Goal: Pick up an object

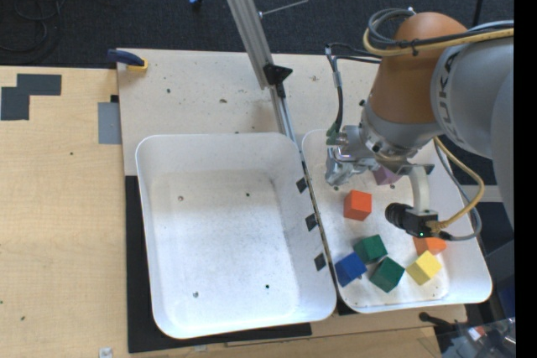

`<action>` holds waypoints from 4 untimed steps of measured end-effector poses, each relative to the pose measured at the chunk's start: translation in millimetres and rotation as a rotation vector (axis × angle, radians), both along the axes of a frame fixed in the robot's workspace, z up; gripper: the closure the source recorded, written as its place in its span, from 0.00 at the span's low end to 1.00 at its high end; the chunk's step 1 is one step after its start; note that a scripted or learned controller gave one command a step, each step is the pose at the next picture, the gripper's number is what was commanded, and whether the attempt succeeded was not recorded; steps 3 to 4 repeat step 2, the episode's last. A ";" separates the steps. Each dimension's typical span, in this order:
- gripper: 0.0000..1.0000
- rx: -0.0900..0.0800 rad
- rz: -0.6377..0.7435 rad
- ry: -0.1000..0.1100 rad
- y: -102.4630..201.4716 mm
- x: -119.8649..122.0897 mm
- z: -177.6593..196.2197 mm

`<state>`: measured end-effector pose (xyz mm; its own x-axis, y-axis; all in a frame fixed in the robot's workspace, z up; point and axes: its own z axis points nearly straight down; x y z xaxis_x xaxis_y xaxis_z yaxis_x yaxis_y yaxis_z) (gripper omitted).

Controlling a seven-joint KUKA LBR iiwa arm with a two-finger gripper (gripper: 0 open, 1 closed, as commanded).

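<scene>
The gripper (342, 168) is hovering in the right bin (470, 285), just up-left of the orange block (358, 204); how far it is open cannot be told. Below the orange block, two green blocks (370, 248), a blue block (350, 267) and a yellow block (424, 267) are lying clustered together.

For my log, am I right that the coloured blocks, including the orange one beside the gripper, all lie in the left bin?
Not quite: the camera view shows the coloured blocks, the orange block near the gripper among them, in the right bin, not the left bin.
</scene>
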<state>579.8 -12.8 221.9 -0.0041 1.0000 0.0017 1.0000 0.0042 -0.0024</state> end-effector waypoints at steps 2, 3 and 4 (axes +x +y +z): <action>1.00 0.000 -0.001 -0.002 94.7 36.3 16.2; 1.00 0.000 -0.001 -0.002 94.7 36.3 16.2; 1.00 0.000 -0.001 -0.002 94.7 36.3 16.2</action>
